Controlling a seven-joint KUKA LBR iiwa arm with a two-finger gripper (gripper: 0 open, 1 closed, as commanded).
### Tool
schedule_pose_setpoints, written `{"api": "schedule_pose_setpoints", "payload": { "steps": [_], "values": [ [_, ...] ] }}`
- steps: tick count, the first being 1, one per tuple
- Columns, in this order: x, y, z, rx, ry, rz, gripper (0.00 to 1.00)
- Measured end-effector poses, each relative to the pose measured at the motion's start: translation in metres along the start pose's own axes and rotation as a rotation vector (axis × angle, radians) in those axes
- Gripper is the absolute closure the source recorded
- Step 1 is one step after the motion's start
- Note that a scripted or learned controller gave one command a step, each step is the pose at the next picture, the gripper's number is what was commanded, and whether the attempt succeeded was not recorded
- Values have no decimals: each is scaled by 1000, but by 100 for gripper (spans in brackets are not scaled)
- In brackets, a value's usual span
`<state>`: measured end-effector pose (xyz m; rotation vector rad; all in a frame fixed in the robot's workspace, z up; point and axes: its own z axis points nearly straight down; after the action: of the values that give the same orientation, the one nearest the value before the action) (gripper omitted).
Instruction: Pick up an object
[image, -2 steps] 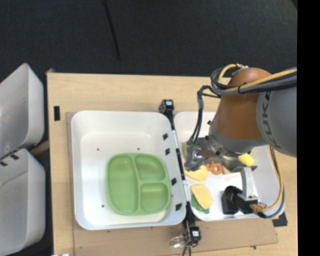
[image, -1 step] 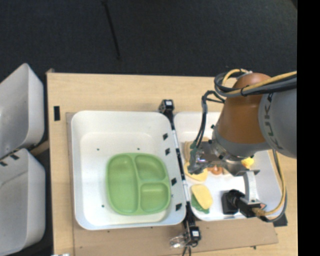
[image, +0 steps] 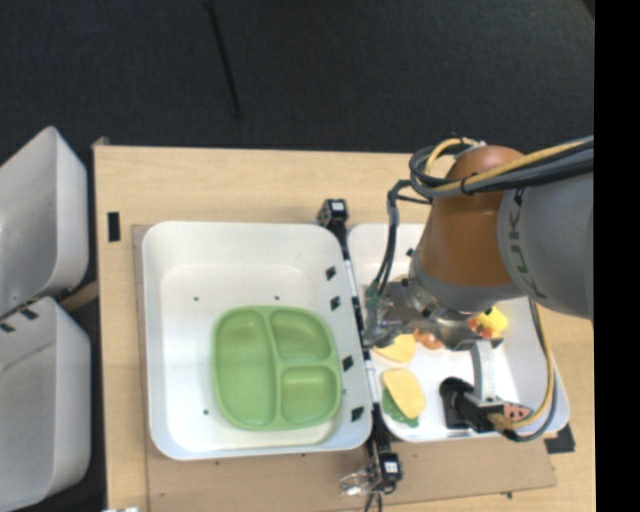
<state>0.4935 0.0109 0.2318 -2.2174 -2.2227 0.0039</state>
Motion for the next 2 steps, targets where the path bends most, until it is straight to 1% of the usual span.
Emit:
{"api": "schedule_pose_setpoints", "payload": {
  "steps": [1,2],
  "values": [
    [-4,-5,-17,-5,0,2,100],
    [-6,-4,2,-1,-1,4,100]
  ]
}}
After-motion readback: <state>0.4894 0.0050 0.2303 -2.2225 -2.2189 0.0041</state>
